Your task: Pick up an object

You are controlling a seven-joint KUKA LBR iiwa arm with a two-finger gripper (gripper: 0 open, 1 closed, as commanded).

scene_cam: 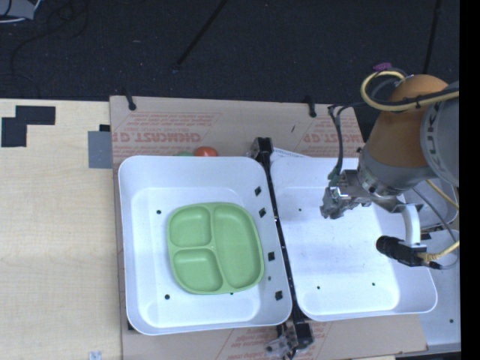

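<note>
A light green plate with three compartments lies flat in the left white bin. My gripper hangs over the right white bin, near its upper middle, well to the right of the plate. The wrist and its cabling cover the fingers from this angle. Nothing shows beneath or beside the gripper on the bin floor. A small red and orange object peeks out behind the left bin's far rim, with a bit of green next to it.
A black divider bar runs between the two bins. Both bins rest on a cardboard sheet on the pale wooden bench. The grey and orange arm fills the right side, with a black cable part over the right bin's edge.
</note>
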